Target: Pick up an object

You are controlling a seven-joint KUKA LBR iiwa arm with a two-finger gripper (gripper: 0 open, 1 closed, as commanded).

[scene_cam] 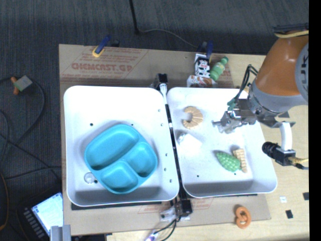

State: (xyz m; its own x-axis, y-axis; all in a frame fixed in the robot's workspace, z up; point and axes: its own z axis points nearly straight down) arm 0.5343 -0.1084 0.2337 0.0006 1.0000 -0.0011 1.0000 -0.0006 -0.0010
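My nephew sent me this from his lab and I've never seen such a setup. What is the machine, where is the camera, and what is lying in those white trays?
The camera is fixed above the bench, looking down at a slant. The grey and orange shape at the right is a robot arm; its hand hangs over the right bin. I see nothing held in it. In that bin lie a tan curled pastry-like toy, a green bumpy toy and a tan ridged piece beside it. The left bin holds a blue divided plate. An orange ring lies on the bench outside the bins.
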